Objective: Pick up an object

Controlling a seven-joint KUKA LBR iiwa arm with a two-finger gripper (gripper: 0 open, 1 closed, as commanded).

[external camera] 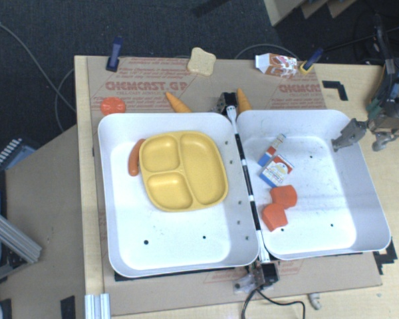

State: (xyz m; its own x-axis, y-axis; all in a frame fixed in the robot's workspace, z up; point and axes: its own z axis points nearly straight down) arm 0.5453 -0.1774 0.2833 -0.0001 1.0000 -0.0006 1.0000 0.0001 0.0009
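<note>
Right bin holds three things — one small carton, two orange blocks. Left bin: one yellow tray, one sausage. Gripper at the right bin's edge — open, empty.

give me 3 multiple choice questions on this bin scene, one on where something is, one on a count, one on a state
1. Where is the yellow tray?
A. left bin
B. right bin
C. on the bench outside the bins

2. How many compartments does the tray have?
A. two
B. three
C. five

3. How does the gripper stand?
A. clamped on the milk carton
B. by the right bin's far right rim, holding nothing
C. pressing into the tray

Answers: 1 A, the tray lies in the left bin. 2 B, three hollows show. 3 B, it sits over the right bin rim, apart from the milk carton.
</note>
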